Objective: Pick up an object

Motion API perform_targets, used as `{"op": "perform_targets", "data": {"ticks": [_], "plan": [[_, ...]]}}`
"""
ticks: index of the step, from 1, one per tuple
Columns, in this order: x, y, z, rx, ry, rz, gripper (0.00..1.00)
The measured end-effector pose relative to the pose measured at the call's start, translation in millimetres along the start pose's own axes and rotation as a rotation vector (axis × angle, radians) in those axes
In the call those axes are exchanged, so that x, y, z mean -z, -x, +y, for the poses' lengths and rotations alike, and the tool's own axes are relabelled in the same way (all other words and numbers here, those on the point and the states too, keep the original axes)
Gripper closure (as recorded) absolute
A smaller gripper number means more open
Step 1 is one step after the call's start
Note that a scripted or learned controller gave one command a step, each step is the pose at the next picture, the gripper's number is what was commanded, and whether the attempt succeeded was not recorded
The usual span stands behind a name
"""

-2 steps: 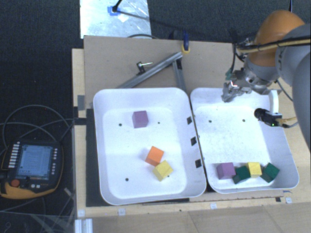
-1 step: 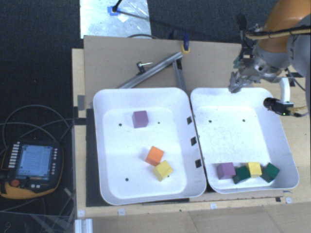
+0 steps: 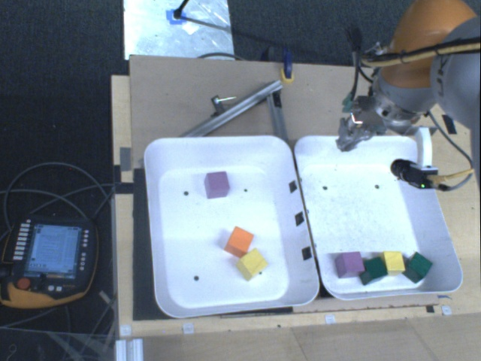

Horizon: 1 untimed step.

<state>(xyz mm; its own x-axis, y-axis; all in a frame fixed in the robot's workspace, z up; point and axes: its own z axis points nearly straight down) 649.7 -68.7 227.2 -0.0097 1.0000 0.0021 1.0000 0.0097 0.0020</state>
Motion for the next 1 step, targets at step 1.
{"op": "perform_targets", "data": {"ticks": [1], "plan": [[-3.1, -46.3, -13.7, 0.000, -0.002, 0.000, 1.00]]}}
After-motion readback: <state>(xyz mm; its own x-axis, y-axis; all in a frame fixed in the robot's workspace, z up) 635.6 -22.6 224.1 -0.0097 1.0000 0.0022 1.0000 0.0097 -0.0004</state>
